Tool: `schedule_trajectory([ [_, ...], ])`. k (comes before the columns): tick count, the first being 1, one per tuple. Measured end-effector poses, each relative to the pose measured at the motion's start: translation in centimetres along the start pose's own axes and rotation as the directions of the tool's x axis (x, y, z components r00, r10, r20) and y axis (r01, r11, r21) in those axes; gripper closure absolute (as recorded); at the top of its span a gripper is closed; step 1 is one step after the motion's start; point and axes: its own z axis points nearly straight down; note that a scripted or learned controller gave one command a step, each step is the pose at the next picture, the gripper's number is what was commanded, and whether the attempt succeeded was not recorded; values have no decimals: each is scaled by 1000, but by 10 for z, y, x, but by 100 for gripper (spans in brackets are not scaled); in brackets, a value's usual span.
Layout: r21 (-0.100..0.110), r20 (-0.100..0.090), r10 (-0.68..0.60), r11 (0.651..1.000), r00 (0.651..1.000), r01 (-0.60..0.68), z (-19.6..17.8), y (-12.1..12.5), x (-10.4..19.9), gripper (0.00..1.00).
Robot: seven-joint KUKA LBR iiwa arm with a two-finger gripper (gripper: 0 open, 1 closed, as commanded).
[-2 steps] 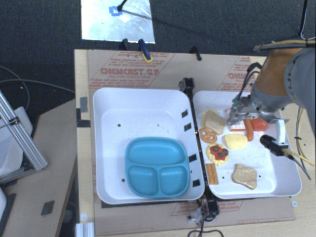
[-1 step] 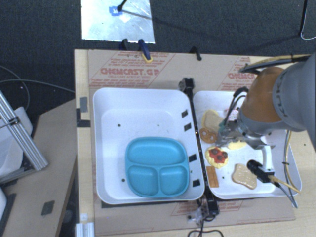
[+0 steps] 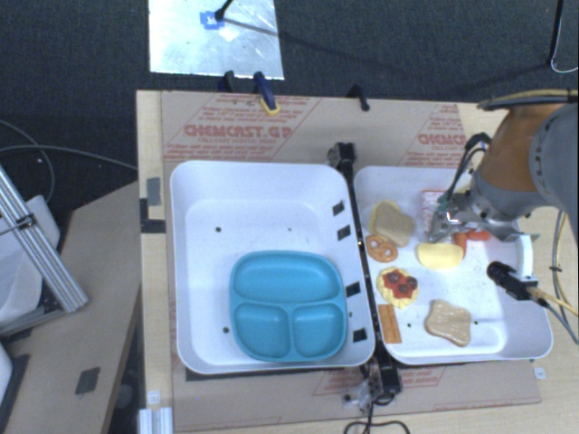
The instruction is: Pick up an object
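Robot gripper (image 3: 445,227) hangs low in the right bin (image 3: 525,333), whether clenched or released cannot be told, with a yellow toy food piece (image 3: 441,256) lying just below it, long axis running left-right.

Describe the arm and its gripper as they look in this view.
The arm is a thick, rounded grey body with an orange band above the wrist. Thin dark cables loop along its left side down to the gripper, a small metallic grey unit blurred against the right bin.
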Motion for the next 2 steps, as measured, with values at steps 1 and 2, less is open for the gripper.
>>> schedule_trajectory([
  [1, 2, -4, -4, 1000, 1000, 4, -10, -1, 4, 100],
  [2, 2, -4, -4, 1000, 1000, 4, -20, 0, 4, 100],
])
